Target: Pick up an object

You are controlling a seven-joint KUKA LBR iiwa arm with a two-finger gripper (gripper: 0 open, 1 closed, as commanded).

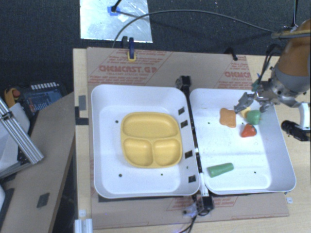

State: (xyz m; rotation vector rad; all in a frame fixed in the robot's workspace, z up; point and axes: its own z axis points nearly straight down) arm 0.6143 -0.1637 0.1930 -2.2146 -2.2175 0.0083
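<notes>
Two spread fingers of your gripper (252, 102) hover above the round green toy (253, 115), positioned for grasping.

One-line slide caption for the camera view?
Gripper hovers over toys in the right bin; yellow tray sits in the left bin.

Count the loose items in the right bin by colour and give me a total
Orange: 1, the orange piece
Red: 1, the red piece
Green: 2, the green cylinder and the small green piece by the end effector
Total: 4
</notes>
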